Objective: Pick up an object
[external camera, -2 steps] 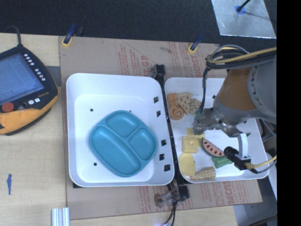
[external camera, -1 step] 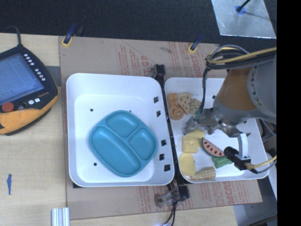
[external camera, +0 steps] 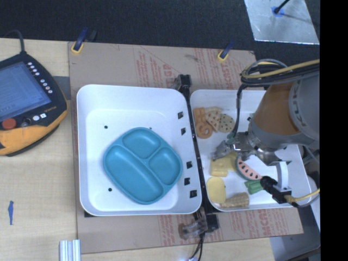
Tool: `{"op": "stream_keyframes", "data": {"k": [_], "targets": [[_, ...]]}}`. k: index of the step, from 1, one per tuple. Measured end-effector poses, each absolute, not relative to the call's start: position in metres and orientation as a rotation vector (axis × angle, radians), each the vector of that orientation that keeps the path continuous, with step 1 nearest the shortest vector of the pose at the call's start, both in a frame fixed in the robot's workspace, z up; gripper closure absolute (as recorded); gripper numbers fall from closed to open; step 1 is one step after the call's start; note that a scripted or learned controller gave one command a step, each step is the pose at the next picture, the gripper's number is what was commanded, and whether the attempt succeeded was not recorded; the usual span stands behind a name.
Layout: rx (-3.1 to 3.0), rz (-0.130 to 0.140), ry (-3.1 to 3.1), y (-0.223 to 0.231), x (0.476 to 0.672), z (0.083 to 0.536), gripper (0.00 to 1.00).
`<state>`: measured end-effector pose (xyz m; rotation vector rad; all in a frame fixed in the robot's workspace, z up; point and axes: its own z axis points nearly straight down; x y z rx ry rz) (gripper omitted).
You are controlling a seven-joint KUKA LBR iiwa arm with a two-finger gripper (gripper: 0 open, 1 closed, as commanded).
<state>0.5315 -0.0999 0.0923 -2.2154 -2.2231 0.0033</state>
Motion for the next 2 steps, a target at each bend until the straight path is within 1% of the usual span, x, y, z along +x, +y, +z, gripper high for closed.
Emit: {"op": "stream_keyframes", "data": {"k": [1, 2], "targets": [[-2.218, 0.002, -2.222, -0.094, 0.518, 0.093, 0.0], [-2.217, -0.001, -2.226, -0.099, 0.53, 0.093, 0.0]]}}
